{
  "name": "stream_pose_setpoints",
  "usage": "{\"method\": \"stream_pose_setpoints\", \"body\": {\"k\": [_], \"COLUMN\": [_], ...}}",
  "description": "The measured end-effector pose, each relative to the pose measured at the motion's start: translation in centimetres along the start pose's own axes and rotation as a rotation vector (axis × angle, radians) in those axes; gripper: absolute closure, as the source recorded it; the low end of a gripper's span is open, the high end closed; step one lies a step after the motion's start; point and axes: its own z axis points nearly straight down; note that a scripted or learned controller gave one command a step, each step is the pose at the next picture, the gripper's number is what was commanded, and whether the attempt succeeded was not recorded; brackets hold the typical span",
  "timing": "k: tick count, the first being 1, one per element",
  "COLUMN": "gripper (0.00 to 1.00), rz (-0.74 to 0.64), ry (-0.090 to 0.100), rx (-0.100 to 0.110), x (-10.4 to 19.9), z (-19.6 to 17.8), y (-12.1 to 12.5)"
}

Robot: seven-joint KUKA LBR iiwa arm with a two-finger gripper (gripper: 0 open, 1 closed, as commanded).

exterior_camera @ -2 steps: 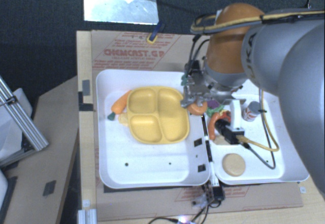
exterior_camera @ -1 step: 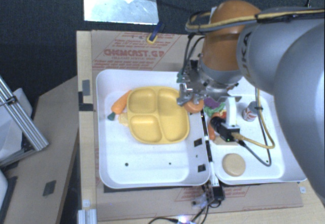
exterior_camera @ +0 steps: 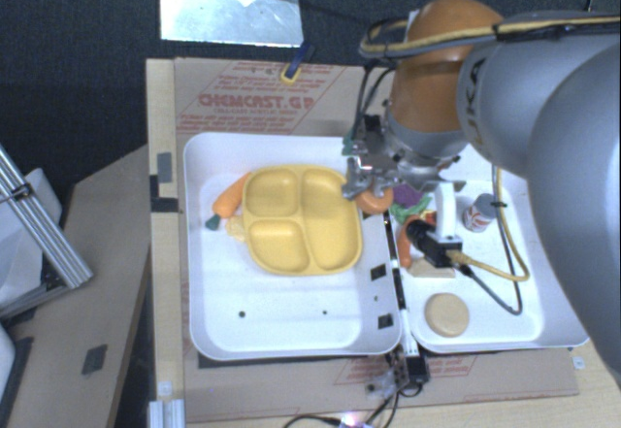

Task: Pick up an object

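- At the divider between the two bins, the gripper [exterior_camera: 366, 185] hangs low over an orange toy [exterior_camera: 376, 200] just beside the yellow plate [exterior_camera: 296, 220]; whether it is spread or pressed together I cannot tell.
- The toy looks light, smooth and rounded, likely slippery; pinching across its middle seems safest.

yellow plate [exterior_camera: 291, 222] in left bin [exterior_camera: 209, 319] | carrot [exterior_camera: 231, 195] beside plate

We take this for a robotics lab: two shallow white bins [exterior_camera: 204, 319] sit on cardboard sheets [exterior_camera: 257, 98] on a bench, a grey industrial arm [exterior_camera: 543, 96] reaches in from the right, with loose cables [exterior_camera: 495, 271] trailing across.
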Motion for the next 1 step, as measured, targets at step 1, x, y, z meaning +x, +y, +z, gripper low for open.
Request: {"method": "stream_pose_setpoints", "body": {"k": [1], "gripper": [1.0], "rz": [0.001], "ry": [0.0], "rx": [0.0], "x": [-0.33], "z": [-1.32], "y": [-0.88]}}
